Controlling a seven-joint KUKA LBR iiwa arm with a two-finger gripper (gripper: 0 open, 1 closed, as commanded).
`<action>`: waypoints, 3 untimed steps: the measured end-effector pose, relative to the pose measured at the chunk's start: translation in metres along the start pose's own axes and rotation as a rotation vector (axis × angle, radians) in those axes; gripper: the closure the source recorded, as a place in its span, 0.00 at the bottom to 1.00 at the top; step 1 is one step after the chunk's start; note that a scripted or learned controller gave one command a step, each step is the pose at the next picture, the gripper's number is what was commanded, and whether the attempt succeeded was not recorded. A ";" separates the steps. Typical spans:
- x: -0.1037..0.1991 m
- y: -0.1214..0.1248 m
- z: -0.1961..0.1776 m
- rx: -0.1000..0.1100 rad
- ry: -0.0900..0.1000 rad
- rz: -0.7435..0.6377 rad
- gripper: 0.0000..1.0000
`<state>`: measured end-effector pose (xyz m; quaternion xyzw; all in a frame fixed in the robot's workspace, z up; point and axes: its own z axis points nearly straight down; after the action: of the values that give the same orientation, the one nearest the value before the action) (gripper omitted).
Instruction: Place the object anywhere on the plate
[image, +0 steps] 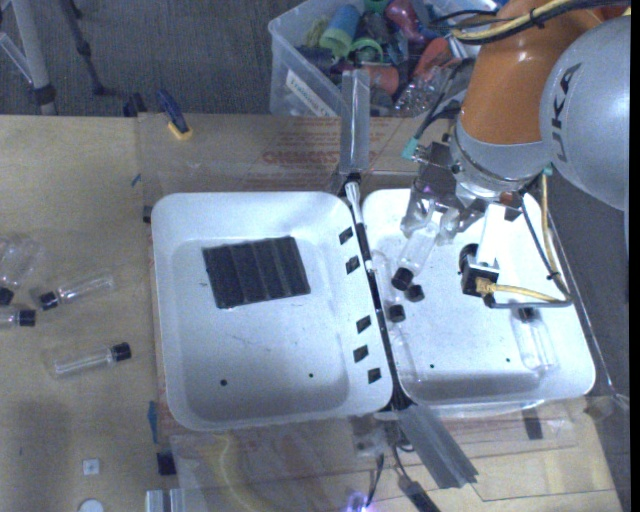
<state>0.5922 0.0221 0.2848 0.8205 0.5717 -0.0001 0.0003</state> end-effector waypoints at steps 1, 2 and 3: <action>0.039 -0.025 -0.053 -0.001 0.000 0.332 1.00; 0.105 -0.027 0.020 0.007 -0.004 0.476 1.00; 0.180 -0.065 0.040 0.005 -0.003 0.461 1.00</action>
<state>0.5930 0.2132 0.2448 0.9294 0.3691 -0.0026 -0.0010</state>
